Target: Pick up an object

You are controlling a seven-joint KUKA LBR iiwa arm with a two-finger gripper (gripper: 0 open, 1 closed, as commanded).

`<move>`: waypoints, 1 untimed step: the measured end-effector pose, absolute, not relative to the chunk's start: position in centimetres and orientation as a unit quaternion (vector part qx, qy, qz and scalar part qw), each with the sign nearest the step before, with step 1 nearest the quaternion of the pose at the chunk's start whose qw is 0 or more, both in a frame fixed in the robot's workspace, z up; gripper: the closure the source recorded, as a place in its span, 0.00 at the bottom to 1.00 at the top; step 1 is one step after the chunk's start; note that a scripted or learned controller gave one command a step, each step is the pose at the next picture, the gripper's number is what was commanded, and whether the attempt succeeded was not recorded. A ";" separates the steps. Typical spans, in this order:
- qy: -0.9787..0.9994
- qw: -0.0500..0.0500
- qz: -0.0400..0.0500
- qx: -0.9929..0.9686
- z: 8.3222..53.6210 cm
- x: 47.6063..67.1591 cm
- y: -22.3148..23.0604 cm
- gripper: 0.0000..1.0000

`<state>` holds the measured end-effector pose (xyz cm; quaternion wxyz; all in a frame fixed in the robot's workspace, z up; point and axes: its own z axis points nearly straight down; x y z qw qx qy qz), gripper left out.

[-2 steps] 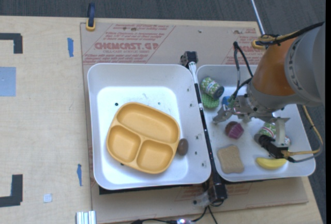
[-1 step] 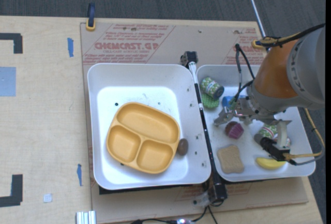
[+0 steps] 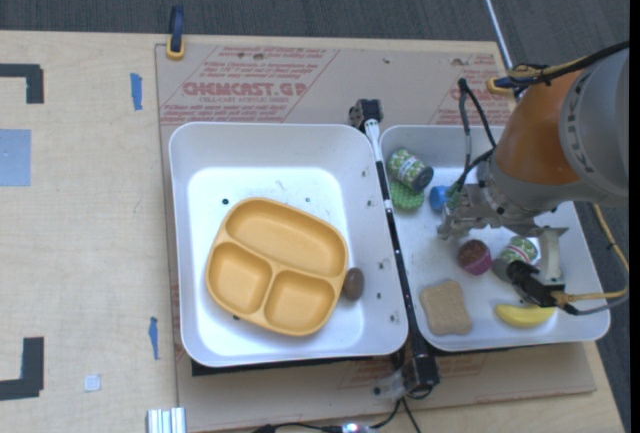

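My gripper [image 3: 468,223] hangs low over the right bin [image 3: 590,321], below the grey arm with its orange band [image 3: 530,136]. Just under and in front of it lies a dark red round object [image 3: 474,255], close to the gripper; whether they touch I cannot tell. A small blue object [image 3: 437,198] sits just left of the gripper. A green can [image 3: 409,167] lies at the bin's far left, with a green piece [image 3: 407,198] in front of it. A slice of toast [image 3: 445,308], a banana [image 3: 524,315] and a small green-and-white can [image 3: 520,251] lie toward the front.
The left bin [image 3: 190,221] holds a yellow divided plate [image 3: 275,265] with a small brown object [image 3: 353,283] at its right edge. A black rail [image 3: 392,241] runs between the bins. Cables trail from the arm across the right bin's front right.
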<state>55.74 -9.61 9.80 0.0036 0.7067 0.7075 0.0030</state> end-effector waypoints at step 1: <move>0.707 0.001 0.000 0.707 15.1 51.5 -13.1 1.00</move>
